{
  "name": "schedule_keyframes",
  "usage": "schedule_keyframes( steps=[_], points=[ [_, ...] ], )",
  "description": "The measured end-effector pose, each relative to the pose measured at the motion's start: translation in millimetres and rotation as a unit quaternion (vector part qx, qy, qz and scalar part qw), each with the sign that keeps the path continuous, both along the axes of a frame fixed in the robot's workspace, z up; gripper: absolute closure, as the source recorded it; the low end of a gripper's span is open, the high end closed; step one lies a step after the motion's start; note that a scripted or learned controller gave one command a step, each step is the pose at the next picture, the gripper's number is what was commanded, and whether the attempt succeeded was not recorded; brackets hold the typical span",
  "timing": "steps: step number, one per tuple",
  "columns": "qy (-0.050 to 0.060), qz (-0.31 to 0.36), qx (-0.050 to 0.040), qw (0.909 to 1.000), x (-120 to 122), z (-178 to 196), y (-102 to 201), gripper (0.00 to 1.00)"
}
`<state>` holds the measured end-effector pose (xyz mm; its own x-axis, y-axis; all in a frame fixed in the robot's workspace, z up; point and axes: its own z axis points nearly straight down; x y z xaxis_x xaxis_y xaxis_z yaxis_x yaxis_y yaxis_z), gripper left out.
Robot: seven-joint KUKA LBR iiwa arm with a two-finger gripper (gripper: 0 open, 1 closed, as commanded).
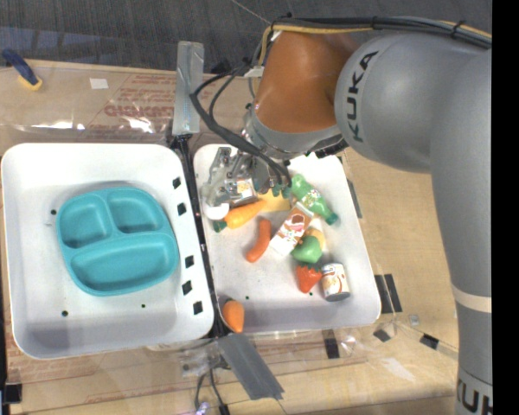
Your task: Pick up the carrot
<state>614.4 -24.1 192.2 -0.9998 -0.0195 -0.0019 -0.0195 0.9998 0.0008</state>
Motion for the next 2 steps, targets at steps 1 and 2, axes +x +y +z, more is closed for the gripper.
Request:
schedule_keyframes(
  steps=[1,2],
  points=[
    [0.004,-0.009,-0.0009,1.0,-50.4,-70.0,-70.9,1.0],
    [-0.003,0.17,-0.0017,0.9855,-73.5,73.8,-11.0,1.0]
  ],
)
